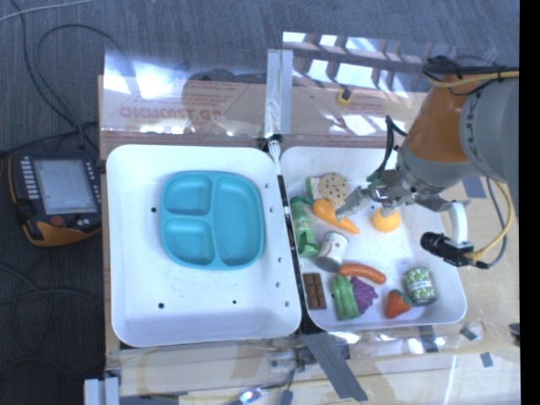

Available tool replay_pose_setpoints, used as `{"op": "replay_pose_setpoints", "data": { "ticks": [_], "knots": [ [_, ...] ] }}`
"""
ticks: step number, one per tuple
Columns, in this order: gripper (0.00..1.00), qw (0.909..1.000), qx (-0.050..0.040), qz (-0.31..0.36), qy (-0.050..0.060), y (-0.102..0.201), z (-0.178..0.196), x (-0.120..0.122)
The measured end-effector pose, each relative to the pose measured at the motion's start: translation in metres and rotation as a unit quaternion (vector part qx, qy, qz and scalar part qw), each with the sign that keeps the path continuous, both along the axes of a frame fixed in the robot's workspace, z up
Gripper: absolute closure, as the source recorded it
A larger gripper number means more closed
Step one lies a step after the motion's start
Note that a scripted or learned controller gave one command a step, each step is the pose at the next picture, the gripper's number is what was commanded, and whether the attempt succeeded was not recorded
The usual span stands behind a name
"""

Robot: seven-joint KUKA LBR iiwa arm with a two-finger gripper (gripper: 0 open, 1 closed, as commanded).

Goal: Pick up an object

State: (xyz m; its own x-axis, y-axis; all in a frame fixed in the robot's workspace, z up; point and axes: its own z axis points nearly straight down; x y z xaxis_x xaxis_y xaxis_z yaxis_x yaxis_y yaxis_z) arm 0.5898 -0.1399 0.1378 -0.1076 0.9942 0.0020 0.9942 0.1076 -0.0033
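The right bin [439,310] holds several toy foods. An orange carrot [334,216] lies beside a speckled cookie [329,187], with a yellow fruit [386,220] to their right. Lower down are a green bottle [305,231], a white can [334,247], a red sausage [362,272], a chocolate bar [314,290], purple grapes [364,293], a strawberry [396,304] and a green can [419,284]. My gripper [374,199] hangs over the upper part of this bin, between the carrot and the yellow fruit. It is open, with one finger [354,201] reaching toward the carrot, and nothing sits between the fingers.
The left bin [135,310] carries a blue divided plate [211,219]. A teach pendant [55,197] lies on the floor to the left. A black connector and cable [447,246] hang from the arm over the right bin's right side.
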Motion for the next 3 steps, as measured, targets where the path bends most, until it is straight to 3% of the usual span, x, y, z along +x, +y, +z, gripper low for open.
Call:
{"op": "replay_pose_setpoints", "data": {
  "ticks": [1,2,3],
  "knots": [
    [0.0,0.9997,-0.002,0.024,-0.001,0.024,-0.045,-0.006],
    [1.0,0.9997,0.0008,0.025,-0.001,0.027,-0.036,-0.006],
    [1.0,0.962,-0.0001,0.273,-0.003,0.062,0.046,-0.017]
  ]
}}
